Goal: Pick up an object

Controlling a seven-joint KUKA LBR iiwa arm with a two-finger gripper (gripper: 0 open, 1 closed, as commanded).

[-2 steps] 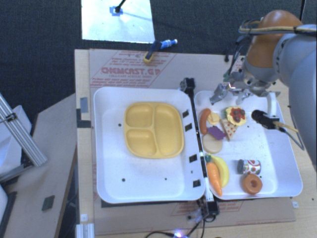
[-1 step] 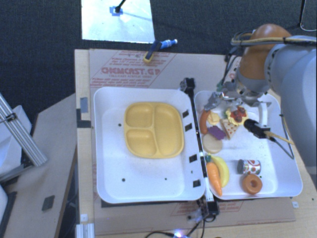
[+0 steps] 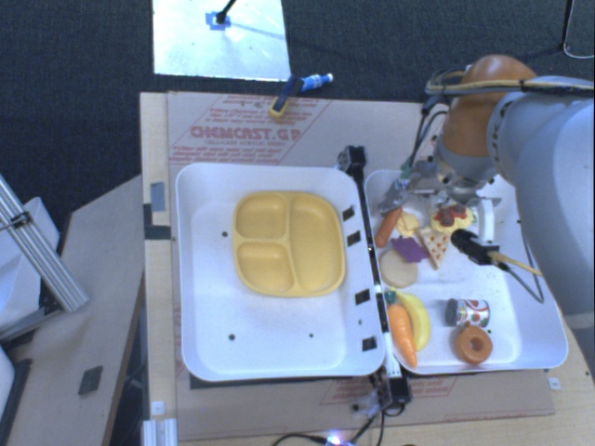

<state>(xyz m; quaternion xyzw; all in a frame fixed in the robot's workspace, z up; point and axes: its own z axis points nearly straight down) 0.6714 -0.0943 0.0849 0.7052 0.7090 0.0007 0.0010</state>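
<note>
Look down from the fixed camera and you see two white bins side by side. The left bin (image 3: 200, 333) carries a yellow divided plate (image 3: 286, 243), lying flat near its middle with bare floor all round it. The right bin (image 3: 535, 328) holds the toy food: a carrot (image 3: 402, 333) and a banana (image 3: 417, 318) touching at the near left wall, both with their long axes running roughly front to back; a can (image 3: 469, 312) on its side just above a donut (image 3: 474, 344); a tan round disc (image 3: 400, 268), a purple piece (image 3: 407, 247), a pizza slice (image 3: 433, 244), and a second small carrot (image 3: 388, 227) tilted along the divider. The gripper (image 3: 437, 191) hangs over the far left corner of that bin, close above the small carrot and pizza slice; you cannot tell how its fingers stand. Open floor lies along the right side of this bin, under the arm (image 3: 548, 156).
</note>
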